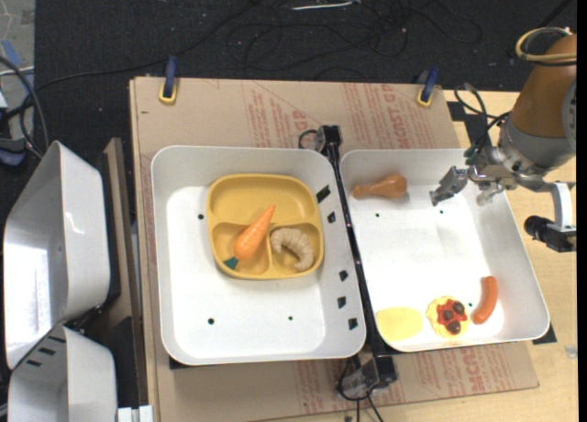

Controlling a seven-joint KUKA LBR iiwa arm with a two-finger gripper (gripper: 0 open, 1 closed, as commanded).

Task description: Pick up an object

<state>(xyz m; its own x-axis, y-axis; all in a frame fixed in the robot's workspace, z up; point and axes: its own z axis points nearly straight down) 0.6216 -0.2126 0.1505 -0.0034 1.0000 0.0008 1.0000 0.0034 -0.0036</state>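
Nothing is picked up yet, from where I stand. The gripper [449,186] hangs at the upper right of the frame, over the far edge of the right bin [514,227], and its dark fingers look parted with nothing between them. Nearest to it is the drumstick [381,188], lying just to its left in the same bin, apart from the fingers. Along the lower edge of that bin lie a yellow disc [400,323], a small pizza [448,314] and a sausage [485,300].

The left bin [183,319] holds a yellow tray [266,187], with a carrot [254,233] in one compartment and a shrimp [293,247] in another.

So the whole job is left, I'd judge: descend, close, lift.

The cardboard [275,104] under the bins carries red print, mirrored and faint; I cannot read it.
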